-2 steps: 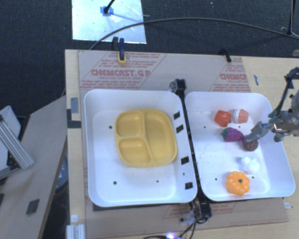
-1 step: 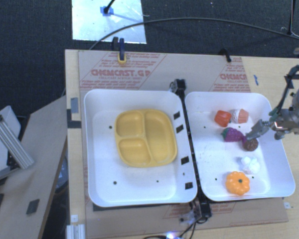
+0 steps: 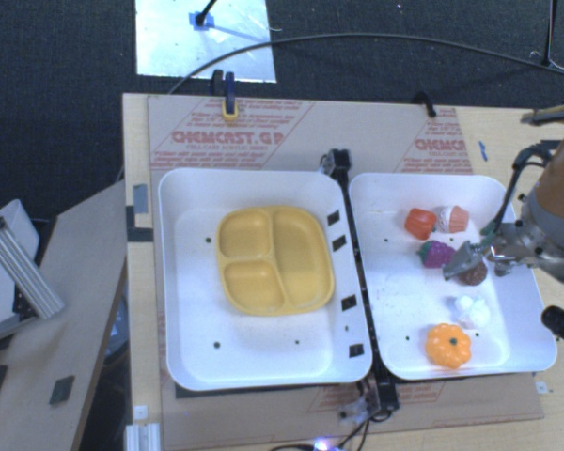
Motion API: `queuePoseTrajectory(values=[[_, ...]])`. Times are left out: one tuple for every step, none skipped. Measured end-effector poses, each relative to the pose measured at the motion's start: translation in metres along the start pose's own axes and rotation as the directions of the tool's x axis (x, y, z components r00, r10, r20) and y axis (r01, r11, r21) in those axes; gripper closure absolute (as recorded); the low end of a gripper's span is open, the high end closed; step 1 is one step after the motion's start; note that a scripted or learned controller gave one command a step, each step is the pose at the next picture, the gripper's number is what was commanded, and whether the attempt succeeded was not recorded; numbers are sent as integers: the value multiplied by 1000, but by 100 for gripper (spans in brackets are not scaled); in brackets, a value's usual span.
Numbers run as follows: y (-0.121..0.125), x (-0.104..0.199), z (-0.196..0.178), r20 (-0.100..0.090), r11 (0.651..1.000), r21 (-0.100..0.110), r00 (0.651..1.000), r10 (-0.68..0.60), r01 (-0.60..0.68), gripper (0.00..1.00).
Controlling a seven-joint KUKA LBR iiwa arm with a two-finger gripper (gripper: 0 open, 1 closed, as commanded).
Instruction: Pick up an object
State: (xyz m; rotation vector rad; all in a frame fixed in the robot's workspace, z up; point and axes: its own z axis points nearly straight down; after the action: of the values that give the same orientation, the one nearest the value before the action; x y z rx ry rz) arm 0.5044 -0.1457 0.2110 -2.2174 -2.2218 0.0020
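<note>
The left bin (image 3: 183, 280) held a yellow divided tray (image 3: 273, 258). The right bin (image 3: 517, 346) held a pumpkin (image 3: 448, 344), purple grapes (image 3: 435, 253) and the hand (image 3: 470, 263), whose grip I cannot tell.

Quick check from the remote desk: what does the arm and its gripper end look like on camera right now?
The arm is grey with an orange-brown band above the wrist, and a thin dark cable loops along its near side. The gripper is a small assembly of grey metal and dark parts; finer detail is too blurred to tell.

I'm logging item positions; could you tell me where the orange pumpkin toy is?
The orange pumpkin toy sits in the right bin, near its front edge, just below the small white item.
</note>
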Motion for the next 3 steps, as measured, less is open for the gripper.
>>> queuePoseTrajectory(values=[[11, 0, 52, 0, 1000, -1, 1000, 1, -1, 0], [8, 5, 95, -1, 1000, 0, 1000, 2, -2, 0], [9, 5, 83, 1, 1000, -5, 1000, 2, -2, 100]])
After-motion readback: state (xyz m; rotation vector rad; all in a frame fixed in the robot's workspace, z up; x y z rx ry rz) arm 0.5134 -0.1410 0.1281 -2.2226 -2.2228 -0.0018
